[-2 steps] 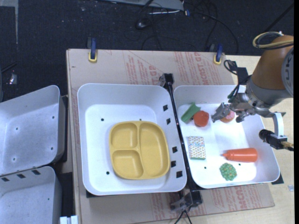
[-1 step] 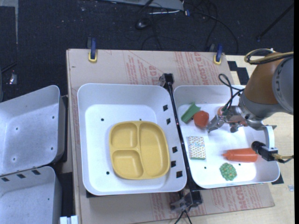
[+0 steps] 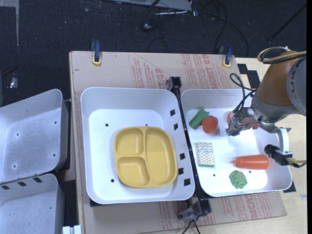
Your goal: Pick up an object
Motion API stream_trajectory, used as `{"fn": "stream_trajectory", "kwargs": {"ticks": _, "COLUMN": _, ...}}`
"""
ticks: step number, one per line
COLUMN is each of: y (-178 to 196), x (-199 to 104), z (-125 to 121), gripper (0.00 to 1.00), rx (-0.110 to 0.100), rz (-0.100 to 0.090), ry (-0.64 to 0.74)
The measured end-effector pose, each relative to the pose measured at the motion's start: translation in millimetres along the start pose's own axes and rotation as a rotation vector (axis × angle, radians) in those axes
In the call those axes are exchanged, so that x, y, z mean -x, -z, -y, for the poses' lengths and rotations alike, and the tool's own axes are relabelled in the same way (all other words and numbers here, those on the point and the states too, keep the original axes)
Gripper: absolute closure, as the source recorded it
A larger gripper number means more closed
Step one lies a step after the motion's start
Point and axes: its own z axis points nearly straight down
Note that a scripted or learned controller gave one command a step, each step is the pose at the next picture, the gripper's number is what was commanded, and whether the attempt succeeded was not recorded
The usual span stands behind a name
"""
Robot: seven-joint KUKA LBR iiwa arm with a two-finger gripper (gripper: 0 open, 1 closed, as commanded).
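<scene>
The right bin (image 3: 222, 97) holds a red tomato-like ball (image 3: 210, 124), a green wedge (image 3: 198, 117) just left of it, a patterned green-and-white packet (image 3: 205, 154), an orange carrot (image 3: 251, 162) and a green bumpy broccoli piece (image 3: 238, 179). My gripper (image 3: 235, 126) is down in this bin, just right of the red ball and above the carrot. A bit of orange-red shows by the gripper's top, too small to identify. The arm's orange band (image 3: 274, 84) rises behind it at the right.
The left bin (image 3: 97, 101) holds a yellow three-compartment plate (image 3: 145, 156). A divider with black clips (image 3: 182, 126) separates the two bins. Another white tray (image 3: 29, 130) lies off the bench at the left. Yellow clamps (image 3: 96, 57) sit at the board's back edge.
</scene>
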Motion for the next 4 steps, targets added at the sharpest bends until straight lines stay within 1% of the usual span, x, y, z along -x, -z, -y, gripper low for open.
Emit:
{"fn": "stream_trajectory", "kwargs": {"ticks": 2, "y": 87, "x": -2, "z": -8, "gripper": 1.0, "rx": 0.005, "rz": 0.001, "ry": 0.004}}
{"fn": "stream_trajectory", "kwargs": {"ticks": 3, "y": 112, "x": -2, "z": -9, "gripper": 1.0, "rx": 0.003, "rz": 0.001, "ry": 0.003}}
{"fn": "stream_trajectory", "kwargs": {"ticks": 4, "y": 106, "x": -46, "z": 7, "gripper": 1.0, "rx": -0.003, "rz": -0.002, "ry": 0.007}}
